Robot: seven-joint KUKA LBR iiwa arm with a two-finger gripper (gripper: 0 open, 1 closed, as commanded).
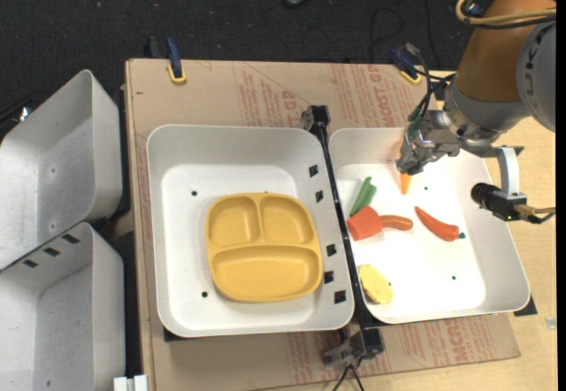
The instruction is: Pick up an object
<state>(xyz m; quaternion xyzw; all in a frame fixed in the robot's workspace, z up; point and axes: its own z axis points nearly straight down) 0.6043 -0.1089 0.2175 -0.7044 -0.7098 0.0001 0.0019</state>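
In the right bin (495, 292) my gripper (410, 164) hangs near the back left corner. A small orange carrot (405, 183) points downward from between its fingertips, so the gripper is shut on it. Below it in the bin lie a green pod (363, 195), a red-orange piece (363, 224) with an orange stick (396, 222) beside it, a red chili (438, 223) and a yellow corn piece (375, 283).
The left bin (177, 203) holds a yellow divided plate (263, 248). A black divider (332, 203) runs between the two bins. Grey trays (62, 203) stand off the bench to the left. A black fitting (495, 199) on the arm overhangs the right bin's right side.
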